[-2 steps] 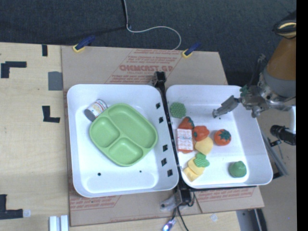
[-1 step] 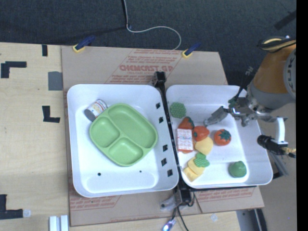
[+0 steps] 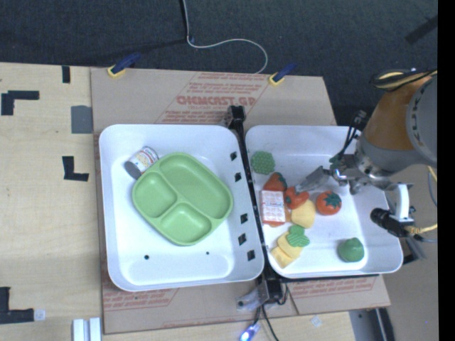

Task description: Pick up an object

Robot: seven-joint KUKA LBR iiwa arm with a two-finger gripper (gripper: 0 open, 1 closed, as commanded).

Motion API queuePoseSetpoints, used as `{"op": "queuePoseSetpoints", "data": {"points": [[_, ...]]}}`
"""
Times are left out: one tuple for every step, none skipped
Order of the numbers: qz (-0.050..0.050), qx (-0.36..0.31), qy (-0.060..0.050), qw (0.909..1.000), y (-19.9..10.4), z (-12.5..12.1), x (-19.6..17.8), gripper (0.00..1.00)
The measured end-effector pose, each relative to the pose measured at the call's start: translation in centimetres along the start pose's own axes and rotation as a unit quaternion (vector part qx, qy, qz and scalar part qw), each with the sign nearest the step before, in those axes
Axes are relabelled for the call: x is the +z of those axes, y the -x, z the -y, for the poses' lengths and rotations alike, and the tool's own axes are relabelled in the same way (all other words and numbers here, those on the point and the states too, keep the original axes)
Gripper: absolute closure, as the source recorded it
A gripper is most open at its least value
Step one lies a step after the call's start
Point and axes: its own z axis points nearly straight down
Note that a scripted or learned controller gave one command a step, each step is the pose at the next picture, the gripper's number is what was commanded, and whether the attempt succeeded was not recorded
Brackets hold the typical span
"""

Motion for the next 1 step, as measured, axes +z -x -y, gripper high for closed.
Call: {"op": "queuePoseSetpoints", "data": {"points": [[0.001,-0.002,0.007,1.0000,-0.19,-0.40,1.62,0.00]]}}
